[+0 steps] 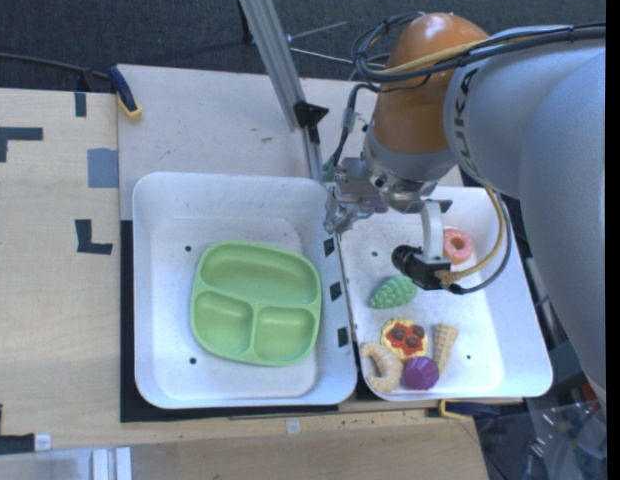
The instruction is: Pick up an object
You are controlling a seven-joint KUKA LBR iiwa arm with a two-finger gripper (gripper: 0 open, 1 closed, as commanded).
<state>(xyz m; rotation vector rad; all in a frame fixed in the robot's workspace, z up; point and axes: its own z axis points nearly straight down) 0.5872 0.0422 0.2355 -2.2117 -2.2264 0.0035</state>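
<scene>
Camera view: looks down at a slant on the bench (50,268), with two shallow white bins side by side.
Left bin (165,208): holds a green divided plate (256,303), three compartments, lying flat near the middle and leaning toward the right wall.
Right bin (510,353): holds the small toy foods, gathered in its lower and middle part.
Green grape bunch (392,292): lies near the middle of the right bin, just below the arm's dark fitting.
Pink donut (457,245): sits to the upper right of the grapes, partly behind a yellow cable loop (487,258).
Pizza slice (404,338): red and yellow, below the grapes.
Pretzel (380,366): tan, touching the pizza slice on its lower left, near the bin's front wall.
Purple piece (421,373): round, just below the pizza slice and beside the pretzel.
Ice-cream cone (445,343): tan, just right of the pizza slice, pointing down.
Arm (530,108): grey with an orange band (425,73), reaching in from the right and hanging over the upper part of the right bin.
Hand (340,215): low at the wall between the two bins, near the upper left corner of the right bin; how far it is open I cannot tell, and nothing is seen in its grasp.
Bench extras: a blue and yellow clamp (125,93) at the upper left of the board, and a slanted metal pole (275,53) above the bins.
</scene>
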